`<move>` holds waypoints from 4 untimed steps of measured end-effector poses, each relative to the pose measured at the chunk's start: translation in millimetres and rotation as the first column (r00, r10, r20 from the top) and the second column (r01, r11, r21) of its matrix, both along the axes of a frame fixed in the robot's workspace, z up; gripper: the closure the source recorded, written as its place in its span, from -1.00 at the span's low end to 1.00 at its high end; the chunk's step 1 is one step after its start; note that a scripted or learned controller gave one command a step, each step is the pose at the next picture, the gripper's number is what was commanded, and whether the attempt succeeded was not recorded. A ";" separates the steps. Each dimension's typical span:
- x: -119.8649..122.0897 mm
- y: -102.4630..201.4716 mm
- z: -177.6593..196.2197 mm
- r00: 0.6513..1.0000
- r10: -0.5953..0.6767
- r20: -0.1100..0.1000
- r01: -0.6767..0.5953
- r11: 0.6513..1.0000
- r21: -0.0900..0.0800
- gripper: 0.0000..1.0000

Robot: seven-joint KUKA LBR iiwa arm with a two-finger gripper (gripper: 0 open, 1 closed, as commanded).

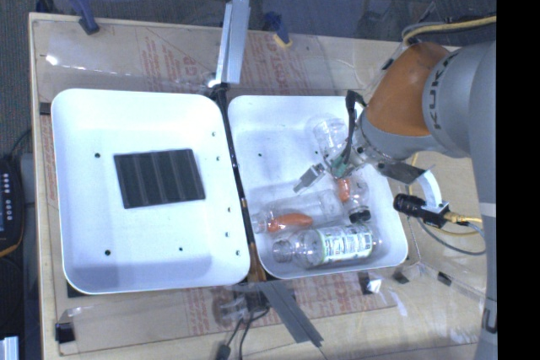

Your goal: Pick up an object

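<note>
**The arm is low in the right bin, but nothing looks picked up yet**

The gripper (325, 171) is down inside the right bin (253, 122). Its tips are small and partly hidden by the arm, so I cannot tell how wide they are, or if anything sits between them. A thin grey piece pokes out to the left and down from it, toward the middle of the bin.

Just beside the gripper is a clear round thing (325, 131), a bit up from it. Just below it is a small orange piece (344, 188) with a small dark cap (360, 215) near it. Closer to the front wall lies a clear plastic bottle (325, 247) on its side. An orange thing (289, 221) lies just left of and above the bottle, near the wall between the bins.

Above the gripper is the wrist with its orange band (401, 101), then the big grey arm (464, 101) going off to the right.

The left bin (76, 122) has a dark ribbed mat (159, 178) in it.

So the arm has reached the pile. I think the grab and the lift are both left to do, since every object lies on the bin floor.
</note>
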State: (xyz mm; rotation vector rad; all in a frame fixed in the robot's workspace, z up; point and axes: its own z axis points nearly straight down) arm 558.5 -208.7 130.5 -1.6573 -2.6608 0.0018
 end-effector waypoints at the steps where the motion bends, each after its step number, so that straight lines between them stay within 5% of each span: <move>1: -7.4 -1.5 0.5 0.998 -0.060 -0.001 0.060 0.998 0.000 -1.00; 2: -6.4 -1.0 7.2 0.998 -0.055 -0.006 0.055 0.998 0.001 1.00; 3: 17.4 14.0 41.9 0.987 -0.159 0.001 0.159 0.987 -0.003 1.00; 4: -17.2 16.8 -39.9 0.983 0.182 0.009 -0.182 0.983 -0.002 1.00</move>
